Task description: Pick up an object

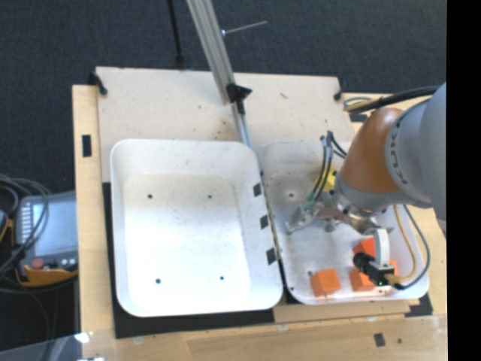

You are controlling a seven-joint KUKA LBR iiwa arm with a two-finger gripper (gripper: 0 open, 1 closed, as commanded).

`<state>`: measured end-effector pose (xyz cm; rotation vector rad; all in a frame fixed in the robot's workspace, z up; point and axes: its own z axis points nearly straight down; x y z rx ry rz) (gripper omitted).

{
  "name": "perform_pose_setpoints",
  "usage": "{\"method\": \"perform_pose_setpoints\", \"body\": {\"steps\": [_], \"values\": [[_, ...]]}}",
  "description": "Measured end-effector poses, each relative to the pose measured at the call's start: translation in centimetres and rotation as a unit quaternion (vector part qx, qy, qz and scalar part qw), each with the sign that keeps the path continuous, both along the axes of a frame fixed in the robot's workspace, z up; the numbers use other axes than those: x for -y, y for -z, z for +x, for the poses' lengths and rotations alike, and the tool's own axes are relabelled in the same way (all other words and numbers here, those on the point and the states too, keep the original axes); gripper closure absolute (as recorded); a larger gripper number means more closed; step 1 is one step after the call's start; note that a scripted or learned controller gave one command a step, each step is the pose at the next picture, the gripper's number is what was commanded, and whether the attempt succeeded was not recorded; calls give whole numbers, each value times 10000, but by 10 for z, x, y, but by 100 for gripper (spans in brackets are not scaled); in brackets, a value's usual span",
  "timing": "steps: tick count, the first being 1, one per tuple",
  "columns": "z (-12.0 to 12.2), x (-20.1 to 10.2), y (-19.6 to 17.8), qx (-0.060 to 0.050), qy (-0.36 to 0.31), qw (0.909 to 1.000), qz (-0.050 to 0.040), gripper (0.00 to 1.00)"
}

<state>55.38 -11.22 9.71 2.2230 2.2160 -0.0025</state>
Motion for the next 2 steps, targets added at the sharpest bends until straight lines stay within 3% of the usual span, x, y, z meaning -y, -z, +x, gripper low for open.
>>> {"method": "perform_pose_setpoints", "body": {"steps": [1,2], "values": [[2,0,-12,25,27,10000,18,100],[11,0,-74,36,-34,10000,10,100]]}}
